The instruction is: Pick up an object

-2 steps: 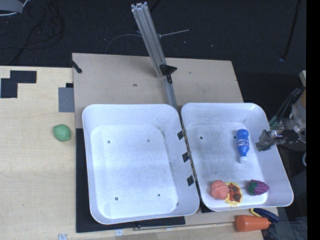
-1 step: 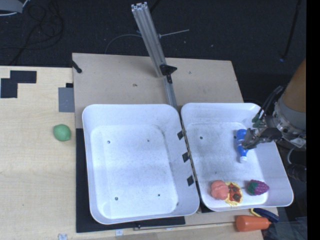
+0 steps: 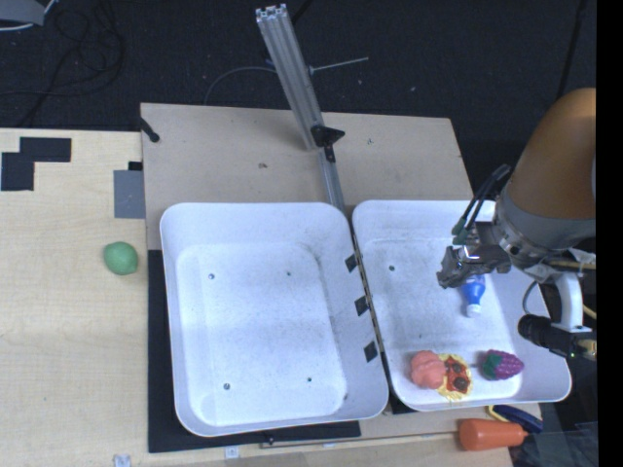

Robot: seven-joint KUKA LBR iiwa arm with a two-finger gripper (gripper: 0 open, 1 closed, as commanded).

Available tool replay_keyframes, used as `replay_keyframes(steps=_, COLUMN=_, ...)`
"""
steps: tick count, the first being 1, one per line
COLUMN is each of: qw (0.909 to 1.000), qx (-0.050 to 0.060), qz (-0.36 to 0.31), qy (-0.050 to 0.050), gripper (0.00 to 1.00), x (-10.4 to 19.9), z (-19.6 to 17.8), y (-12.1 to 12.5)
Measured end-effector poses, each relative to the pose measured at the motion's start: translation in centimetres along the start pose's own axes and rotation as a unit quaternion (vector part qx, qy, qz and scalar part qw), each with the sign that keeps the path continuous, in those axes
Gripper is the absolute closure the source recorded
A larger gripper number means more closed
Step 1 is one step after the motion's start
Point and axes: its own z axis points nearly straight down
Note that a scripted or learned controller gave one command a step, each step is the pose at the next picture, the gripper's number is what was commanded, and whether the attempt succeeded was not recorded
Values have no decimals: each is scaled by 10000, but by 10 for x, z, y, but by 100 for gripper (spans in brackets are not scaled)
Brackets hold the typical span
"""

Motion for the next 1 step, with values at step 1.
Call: replay_keyframes(steps=1, qw=10000, qx=-9, qz=1, qy=-4, gripper=100, x=46, z=-4, y=14)
